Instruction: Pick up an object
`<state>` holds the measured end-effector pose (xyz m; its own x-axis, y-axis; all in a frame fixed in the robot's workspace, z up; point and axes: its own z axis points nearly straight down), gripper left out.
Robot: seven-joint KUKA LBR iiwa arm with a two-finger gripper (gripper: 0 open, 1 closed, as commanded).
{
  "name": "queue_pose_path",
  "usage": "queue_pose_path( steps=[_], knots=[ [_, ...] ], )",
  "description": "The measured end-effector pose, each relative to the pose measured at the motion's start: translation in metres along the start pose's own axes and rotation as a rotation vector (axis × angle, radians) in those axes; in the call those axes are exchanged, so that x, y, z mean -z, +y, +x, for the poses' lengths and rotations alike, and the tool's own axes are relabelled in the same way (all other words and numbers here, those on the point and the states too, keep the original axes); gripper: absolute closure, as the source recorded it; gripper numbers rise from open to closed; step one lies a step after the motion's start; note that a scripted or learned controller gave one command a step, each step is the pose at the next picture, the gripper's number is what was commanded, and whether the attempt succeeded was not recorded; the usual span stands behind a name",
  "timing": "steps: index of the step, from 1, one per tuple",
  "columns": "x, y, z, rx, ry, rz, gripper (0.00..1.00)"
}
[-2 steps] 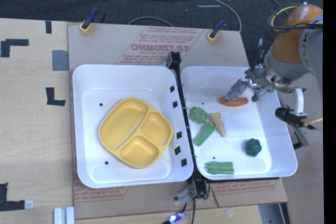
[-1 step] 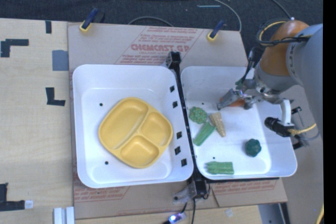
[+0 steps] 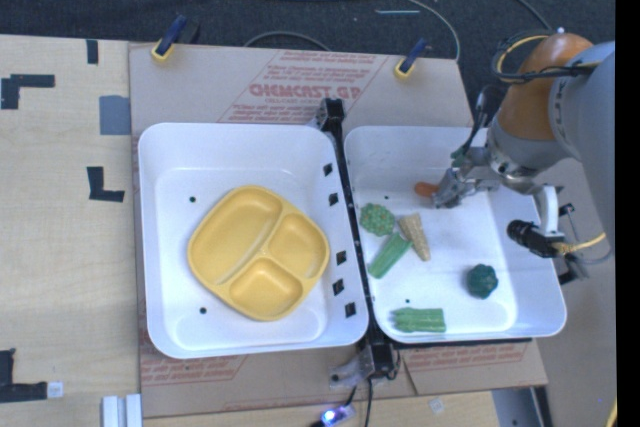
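My gripper [image 3: 447, 194] is low over the upper right part of the right bin [image 3: 530, 320], with the grey arm and its orange band [image 3: 545, 85] coming in from the right. A small orange piece [image 3: 425, 187] lies just left of the gripper tip, touching or nearly touching it. Further left and lower lie a light green bumpy piece [image 3: 377, 218], a tan cone-shaped piece [image 3: 415, 236] and a long green pod [image 3: 387, 256]. A dark green round piece [image 3: 481, 280] sits at the lower right, and a green ridged block [image 3: 419, 319] lies near the front wall.
The left bin [image 3: 160, 215] holds a yellow divided plate [image 3: 259, 251]. A black divider [image 3: 345, 215] runs between the bins. Cables hang off the arm at the right bin's right rim [image 3: 545, 240]. Yellow clamps [image 3: 168, 37] hold the cardboard at the back.
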<state>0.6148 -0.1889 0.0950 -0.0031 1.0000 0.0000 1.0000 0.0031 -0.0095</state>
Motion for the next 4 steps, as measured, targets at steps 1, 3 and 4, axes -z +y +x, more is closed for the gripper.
queue_pose_path(
  steps=[1, 3, 4],
  knots=[
    [0.055, 0.004, 0.008, 0.000, 0.000, -0.009, 1.00],
    [0.165, 0.003, 0.007, -0.001, -0.001, -0.009, 1.00],
    [0.148, 0.004, 0.068, 0.003, 0.002, -0.002, 1.00]
  ],
)
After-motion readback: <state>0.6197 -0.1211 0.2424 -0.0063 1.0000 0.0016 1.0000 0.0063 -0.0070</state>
